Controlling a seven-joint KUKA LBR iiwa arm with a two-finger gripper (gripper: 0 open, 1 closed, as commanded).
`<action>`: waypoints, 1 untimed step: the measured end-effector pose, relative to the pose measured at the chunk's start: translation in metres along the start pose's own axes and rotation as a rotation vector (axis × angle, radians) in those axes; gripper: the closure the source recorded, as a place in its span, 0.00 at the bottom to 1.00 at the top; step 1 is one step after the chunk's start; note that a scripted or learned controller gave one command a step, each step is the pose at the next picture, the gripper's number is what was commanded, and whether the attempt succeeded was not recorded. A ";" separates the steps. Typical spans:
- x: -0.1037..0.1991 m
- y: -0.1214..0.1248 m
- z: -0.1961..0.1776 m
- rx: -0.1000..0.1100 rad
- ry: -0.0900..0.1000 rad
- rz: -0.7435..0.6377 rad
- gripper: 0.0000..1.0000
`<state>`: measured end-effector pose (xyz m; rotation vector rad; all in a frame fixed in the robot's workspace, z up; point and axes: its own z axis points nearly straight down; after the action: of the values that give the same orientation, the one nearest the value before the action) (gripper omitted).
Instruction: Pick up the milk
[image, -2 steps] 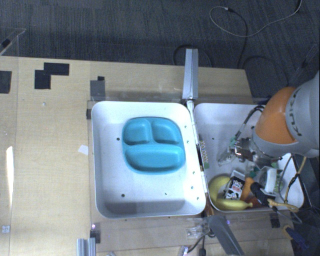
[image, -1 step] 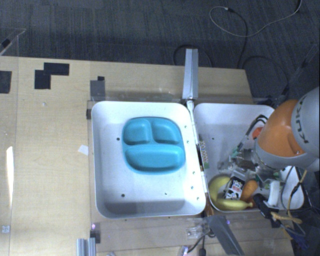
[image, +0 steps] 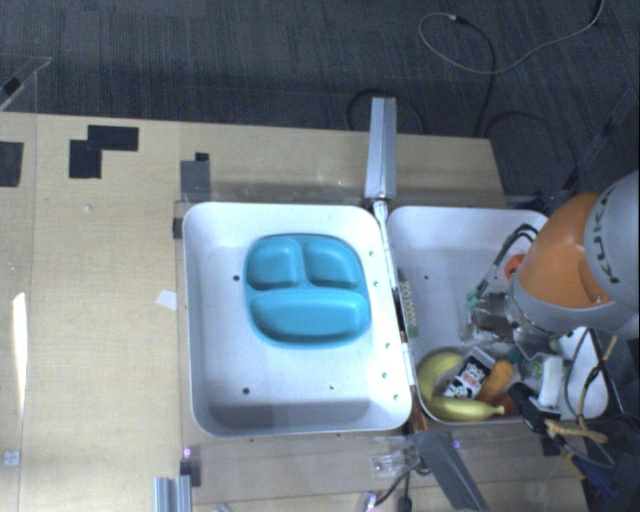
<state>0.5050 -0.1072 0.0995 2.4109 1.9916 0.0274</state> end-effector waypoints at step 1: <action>0.040 -0.022 -0.105 0.021 -0.007 0.221 1.00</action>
<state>0.4886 -0.0634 0.2045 2.6270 1.7216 0.0011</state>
